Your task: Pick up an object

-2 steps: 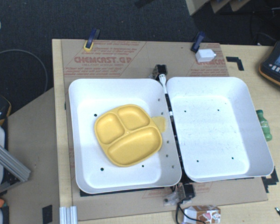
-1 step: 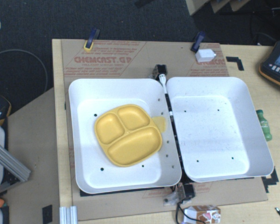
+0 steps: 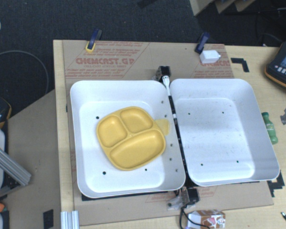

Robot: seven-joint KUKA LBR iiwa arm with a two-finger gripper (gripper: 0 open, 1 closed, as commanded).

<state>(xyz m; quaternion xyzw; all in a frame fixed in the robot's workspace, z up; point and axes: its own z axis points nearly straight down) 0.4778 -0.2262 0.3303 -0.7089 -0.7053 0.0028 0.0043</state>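
Camera view: we saw a yellow divided tray (image 3: 130,138) lying flat in the left bin (image 3: 81,128), w/ its rim upward offering a grasp edge; gripper state we couldn't tell.

Yellow scrap (image 3: 162,126) — partly under plate (image 3: 130,138).

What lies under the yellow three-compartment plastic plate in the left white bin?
The yellow three-compartment plastic plate rests on the left white bin floor. A small pale yellow piece pokes out at its right edge; how far it continues beneath is covered.
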